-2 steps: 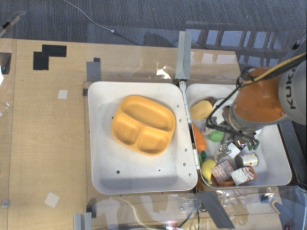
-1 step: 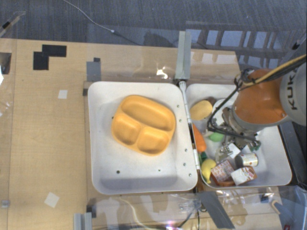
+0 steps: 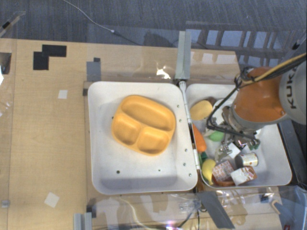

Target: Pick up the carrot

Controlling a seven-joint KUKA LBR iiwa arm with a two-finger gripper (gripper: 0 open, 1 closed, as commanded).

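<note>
One arm reaches in from the right, its orange band [image 3: 256,97] hanging over the right bin [image 3: 283,169]. The tool [image 3: 230,145] sits low among the clutter there; whether it is spread or closed I cannot tell, and nothing is plainly caught in it. Just beside it lie a green piece [image 3: 217,136], a small can [image 3: 249,160] and a packet [image 3: 225,172]. The carrot [image 3: 199,140] lies against the right bin's left wall, between a pale yellow potato-like lump [image 3: 201,109] above and a yellow fruit [image 3: 208,168] below. Across the divider, the left bin [image 3: 103,176] holds a yellow three-part plate [image 3: 143,124]. Both bins rest on the counter [image 3: 43,143].
</note>
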